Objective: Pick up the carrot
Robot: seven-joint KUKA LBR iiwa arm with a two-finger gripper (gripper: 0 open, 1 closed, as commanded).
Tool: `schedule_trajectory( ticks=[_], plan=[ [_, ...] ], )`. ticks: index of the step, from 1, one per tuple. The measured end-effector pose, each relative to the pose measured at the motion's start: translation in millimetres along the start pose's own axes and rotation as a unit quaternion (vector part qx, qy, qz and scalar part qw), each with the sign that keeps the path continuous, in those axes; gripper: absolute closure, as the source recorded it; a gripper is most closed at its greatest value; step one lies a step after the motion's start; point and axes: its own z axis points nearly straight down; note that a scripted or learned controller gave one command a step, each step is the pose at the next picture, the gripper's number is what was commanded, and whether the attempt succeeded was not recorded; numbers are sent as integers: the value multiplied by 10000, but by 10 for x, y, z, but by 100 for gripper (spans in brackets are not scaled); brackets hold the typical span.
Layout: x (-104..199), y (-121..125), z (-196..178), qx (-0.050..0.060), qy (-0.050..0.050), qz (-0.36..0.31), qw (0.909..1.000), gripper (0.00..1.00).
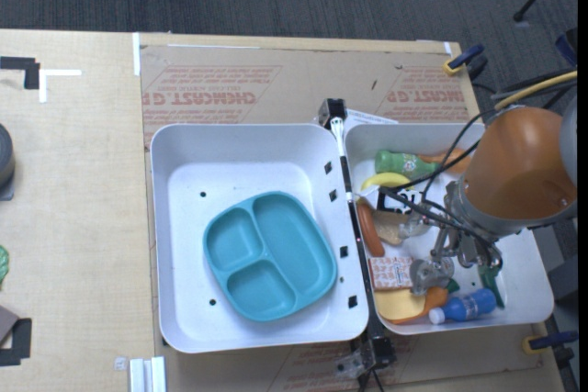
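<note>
At six o'clock, nearest us, the front rim of the left bin (266,346) runs along the bench. Going rightward, that bin holds a blue three-compartment tray (268,253), lying flat. Next comes the right bin (542,289), crowded: a hot dog (369,228) along its nine o'clock wall, a banana (386,182) and a green bottle (409,163) toward twelve o'clock, a patterned packet (391,271) and a yellow wedge (400,305) toward six.

The carrot (435,299), as we read the small orange piece, lies at about six o'clock in the right bin, touching a blue bottle (467,307) just beside it. The gripper (439,269) hangs directly over it, low among the clutter; we cannot tell how its jaws stand. We judge the reach made, but the grasp and lift are not yet shown.
</note>
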Motion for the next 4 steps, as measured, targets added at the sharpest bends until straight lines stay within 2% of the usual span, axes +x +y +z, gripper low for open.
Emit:
schedule_trajectory(
  ticks=[1,2,3,4],
  plan=[
    [5,25,152,-3,5,-345,9994,0],
    [-23,22,70,-4,-20,-315,9995,100],
    [-23,23,69,-6,-21,-310,9995,0],
    [-39,-150,152,-1,-8,-908,9959,0]
  ],
)
